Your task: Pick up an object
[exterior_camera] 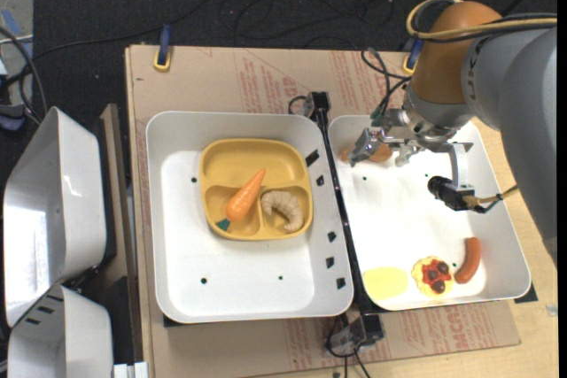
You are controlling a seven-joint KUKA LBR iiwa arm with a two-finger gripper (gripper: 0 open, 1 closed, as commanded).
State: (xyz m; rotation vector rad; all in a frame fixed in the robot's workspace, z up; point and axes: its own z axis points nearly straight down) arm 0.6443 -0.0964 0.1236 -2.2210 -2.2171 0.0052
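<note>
Gripper (381, 146), aperture unclear, over orange-brown object (380, 154) at right bin's (496, 190) far-left corner.

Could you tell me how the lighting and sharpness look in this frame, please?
Camera view: light is even and bright on both white bins, with only soft shadows; the yellow plate, carrot and sausage read fairly sharp; the gripper region is slightly soft and cluttered, so small detail there is hard to make out; the floor beyond the bench is dark.

Grey arm (518, 66), orange wrist band, yellow cable, metallic pincer (383, 148).
</note>
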